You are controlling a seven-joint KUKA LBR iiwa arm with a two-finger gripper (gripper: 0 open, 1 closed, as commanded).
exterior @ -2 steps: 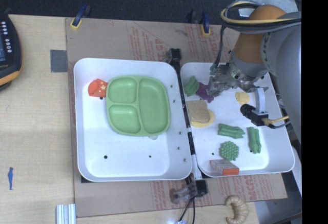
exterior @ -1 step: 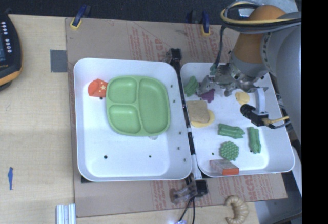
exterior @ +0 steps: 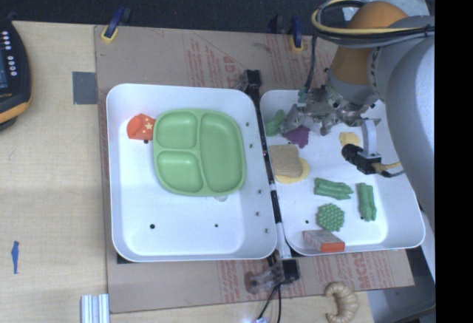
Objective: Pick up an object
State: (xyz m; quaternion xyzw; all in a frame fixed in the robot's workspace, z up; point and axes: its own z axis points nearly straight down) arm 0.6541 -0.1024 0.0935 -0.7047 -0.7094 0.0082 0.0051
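Bins first: we see the left bin holding a green divided plate, with a little red piece tucked against the plate's upper-left edge. All the loose stuff sits in the right bin.

The end effector is down at the far end of the right bin, close to its back wall, with the grey arm coming in from the right. Honestly, we can't tell from up here whether it's spread or pressed together, and we see nothing clearly pinched in it.

Closest thing to it is a purple piece, lying on the bin floor just below and slightly left of the end effector, near enough that it looks like they touch. A small green piece lies just to the left of that, against the bin's left wall.

Further toward the front:
- a tan slice lying on a yellow disc, by the left wall
- a small yellow bit to the right of the end effector
- two green sticks, one mid-bin and one to its right
- a bumpy green ball
- a brown-and-orange block at the front wall

All of those are well apart from the end effector. A tan curled thing lies on the counter in front of the right bin.
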